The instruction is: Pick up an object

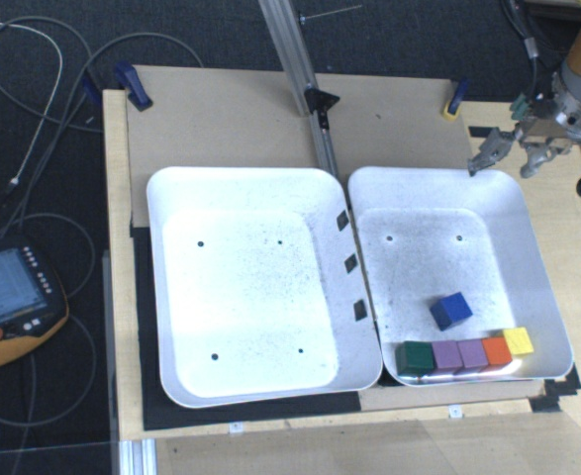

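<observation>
You see two white bins: the left bin (171, 206) and the right bin (528, 226). Six blocks sit in the right one: a blue block (451, 310) alone, five in a row (464, 352) along its near wall. The gripper (508, 158) hangs over the far right corner, jaws apparently open, holding nothing.

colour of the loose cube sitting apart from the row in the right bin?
Blue cube, clearest in the camera view.
</observation>
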Motion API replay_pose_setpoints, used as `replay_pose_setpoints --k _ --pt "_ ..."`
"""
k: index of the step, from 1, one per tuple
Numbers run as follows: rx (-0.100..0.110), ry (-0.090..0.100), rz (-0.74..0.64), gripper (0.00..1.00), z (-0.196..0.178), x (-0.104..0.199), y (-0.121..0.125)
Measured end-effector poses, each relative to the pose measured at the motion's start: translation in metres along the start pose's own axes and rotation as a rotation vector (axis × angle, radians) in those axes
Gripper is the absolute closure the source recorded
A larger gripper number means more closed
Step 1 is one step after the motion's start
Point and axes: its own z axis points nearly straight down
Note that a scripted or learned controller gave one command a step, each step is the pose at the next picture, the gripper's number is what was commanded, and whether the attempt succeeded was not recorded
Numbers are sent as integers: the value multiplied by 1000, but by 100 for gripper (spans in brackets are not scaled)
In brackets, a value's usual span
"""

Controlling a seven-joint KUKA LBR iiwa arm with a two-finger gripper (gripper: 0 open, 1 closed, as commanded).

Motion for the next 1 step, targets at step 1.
replay_pose_setpoints --k 1 --pt "4 3 -1 0 94 23 19"
